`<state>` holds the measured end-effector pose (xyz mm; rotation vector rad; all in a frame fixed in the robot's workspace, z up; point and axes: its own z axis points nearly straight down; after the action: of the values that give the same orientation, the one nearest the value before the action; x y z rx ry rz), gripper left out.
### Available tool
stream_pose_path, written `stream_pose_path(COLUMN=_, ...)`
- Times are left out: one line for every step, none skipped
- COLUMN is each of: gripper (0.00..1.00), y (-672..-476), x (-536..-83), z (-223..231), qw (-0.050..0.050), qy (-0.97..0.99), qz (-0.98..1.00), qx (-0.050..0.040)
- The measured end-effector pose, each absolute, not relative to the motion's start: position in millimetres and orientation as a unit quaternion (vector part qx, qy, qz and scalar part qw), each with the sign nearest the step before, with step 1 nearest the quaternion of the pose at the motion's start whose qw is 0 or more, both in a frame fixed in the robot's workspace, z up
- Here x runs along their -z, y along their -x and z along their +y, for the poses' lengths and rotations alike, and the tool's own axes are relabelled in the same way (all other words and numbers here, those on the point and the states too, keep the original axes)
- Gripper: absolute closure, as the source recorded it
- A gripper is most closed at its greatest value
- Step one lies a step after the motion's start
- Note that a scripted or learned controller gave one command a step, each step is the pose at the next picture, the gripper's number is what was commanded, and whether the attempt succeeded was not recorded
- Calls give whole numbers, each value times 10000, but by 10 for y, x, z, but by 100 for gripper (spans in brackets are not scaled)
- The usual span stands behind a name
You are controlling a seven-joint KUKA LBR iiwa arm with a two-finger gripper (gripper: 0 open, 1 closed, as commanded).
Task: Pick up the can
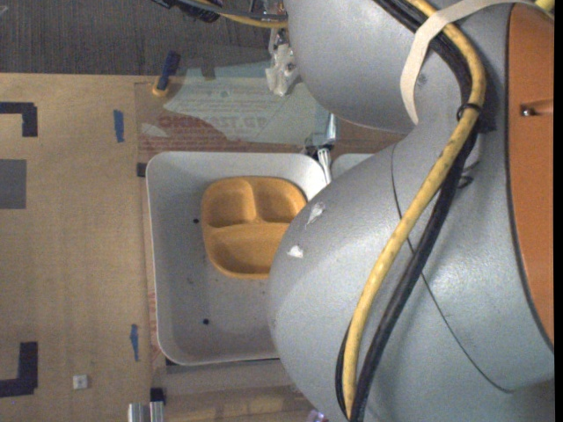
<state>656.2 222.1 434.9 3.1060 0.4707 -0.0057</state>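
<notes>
The grey arm (422, 236) with its orange band (537, 139) covers the right half of the camera view and hides whatever lies beneath it. A white bin (176, 262) shows to its left. In that bin sits a yellow divided tray (246, 227), partly under the arm. No can shows in the uncovered part of the bin.
A second white bin's corner (347, 161) peeks out between arm links. Yellow and black cables (413, 227) run along the arm. The wooden bench (70, 236) with blue tape marks (119, 126) lies left. A clear plastic sheet (229, 108) lies behind the bin.
</notes>
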Motion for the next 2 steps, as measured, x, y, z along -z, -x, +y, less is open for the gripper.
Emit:
stream_pose_path(gripper=100, y=-6548, x=-4344, z=2285, qw=-2, qy=-9642, qz=2653, qx=29)
stream_pose_path(gripper=100, y=-6503, x=-4349, z=2219, qw=0, qy=-9952, qz=982, qx=-7)
